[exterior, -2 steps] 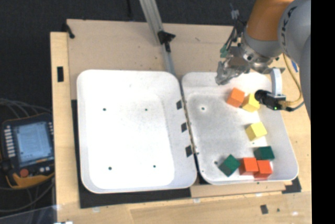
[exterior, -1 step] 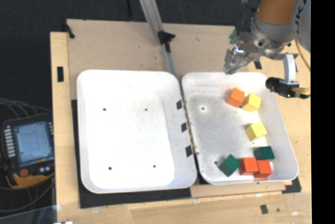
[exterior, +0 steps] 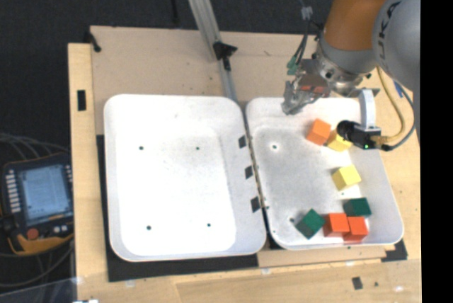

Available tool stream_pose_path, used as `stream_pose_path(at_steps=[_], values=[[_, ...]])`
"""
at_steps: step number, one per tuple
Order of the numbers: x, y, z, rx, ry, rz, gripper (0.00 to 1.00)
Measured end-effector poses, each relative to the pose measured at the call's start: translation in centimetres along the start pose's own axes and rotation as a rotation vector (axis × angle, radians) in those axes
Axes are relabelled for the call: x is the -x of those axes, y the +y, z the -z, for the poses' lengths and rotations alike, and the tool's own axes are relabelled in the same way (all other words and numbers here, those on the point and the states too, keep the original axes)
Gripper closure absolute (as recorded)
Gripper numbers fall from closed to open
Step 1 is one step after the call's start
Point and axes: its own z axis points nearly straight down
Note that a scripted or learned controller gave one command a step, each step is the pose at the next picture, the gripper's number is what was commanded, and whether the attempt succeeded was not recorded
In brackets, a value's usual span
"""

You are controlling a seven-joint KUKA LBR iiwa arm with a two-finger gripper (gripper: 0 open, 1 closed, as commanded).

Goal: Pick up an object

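Nearest the camera, along the near edge of the right bin, sits a tight cluster: 1 green block at the left, 2 orange blocks touching each other just to its right, and a second green block just behind them. Farther back lies 1 yellow block, then another yellow block touching a third orange block.

That makes 3 orange, 2 green and 2 yellow, 7 in all, every one resting on the bin floor. The left bin bears none.

The gripper hangs over the far left corner of the right bin, just left of the far orange block. How wide the claw stands cannot be told from this angle, and nothing shows in its grasp. By that evidence the pick is not yet done: closing on a block and lifting are both left.
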Motion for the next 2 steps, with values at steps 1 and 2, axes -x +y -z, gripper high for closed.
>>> stream_pose_path(at_steps=[1, 2], values=[[-4.0, -2.2, -1.2, 0.000, 0.000, 0.000, 1.00], [-9.4, -4.6, -0.7, 0.001, 0.002, 0.004, 1.00]])
